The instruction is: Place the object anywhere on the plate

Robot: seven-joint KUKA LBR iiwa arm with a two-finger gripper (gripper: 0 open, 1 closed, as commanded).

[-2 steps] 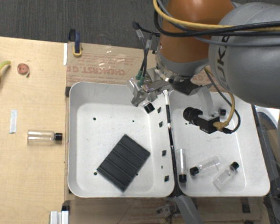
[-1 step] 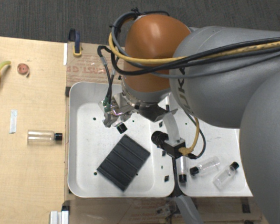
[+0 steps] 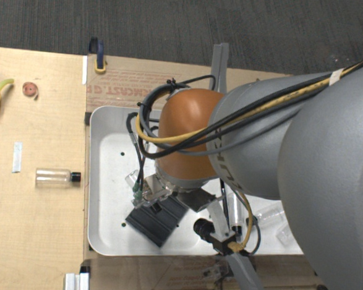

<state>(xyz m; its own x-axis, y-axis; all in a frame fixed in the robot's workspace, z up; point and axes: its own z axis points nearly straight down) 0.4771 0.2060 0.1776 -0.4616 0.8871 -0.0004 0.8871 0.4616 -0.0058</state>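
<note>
Glossy orange band point(image 3: 185, 135); grey arm point(image 3: 306, 137); shallow white bin point(image 3: 105, 167); clear bottle point(image 3: 56, 176)

Even bright light, soft shadows, sharp focus.

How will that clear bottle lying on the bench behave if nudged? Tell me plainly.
The clear bottle lies on its side on the wooden bench, so it would probably roll across its length if pushed. It looks see-through and hollow, so likely light. Its smooth wall may slip between fingers.
</note>
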